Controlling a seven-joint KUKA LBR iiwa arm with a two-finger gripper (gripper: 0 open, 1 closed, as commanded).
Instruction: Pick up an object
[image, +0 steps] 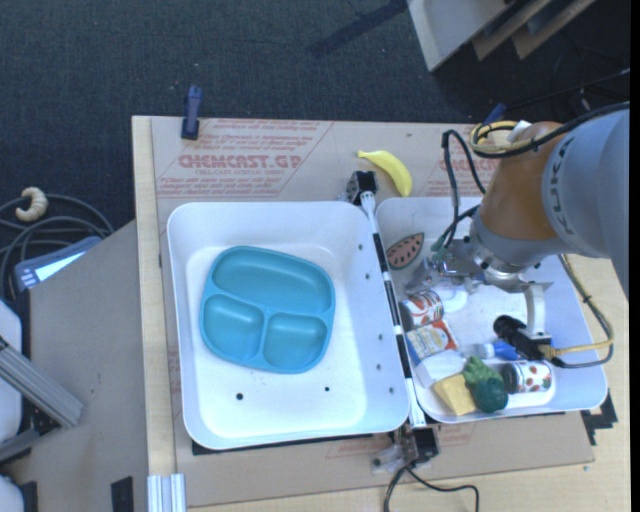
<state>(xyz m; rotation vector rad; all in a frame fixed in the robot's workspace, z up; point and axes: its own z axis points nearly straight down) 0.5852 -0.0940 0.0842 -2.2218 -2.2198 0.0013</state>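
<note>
My gripper (448, 272) hangs low over the upper middle of the right bin (590, 345), under the grey arm with its orange band. Just below and left of it lies a red and white can (424, 305). A brown oval piece (405, 250) lies to the gripper's left by the bin's wall. Nearer the front are a pale packet (430, 341), a yellow block (453, 394), a green toy (487, 384), a small blue thing (503, 351) and a white jar with red dots (531, 377). I see nothing clearly held.
The left bin (190, 300) holds a blue divided plate (267, 308). A banana (388, 170) lies on the cardboard behind the bins, outside them. A blue clip (191, 110) sits at the board's back edge. Cables trail on the floor at far left.
</note>
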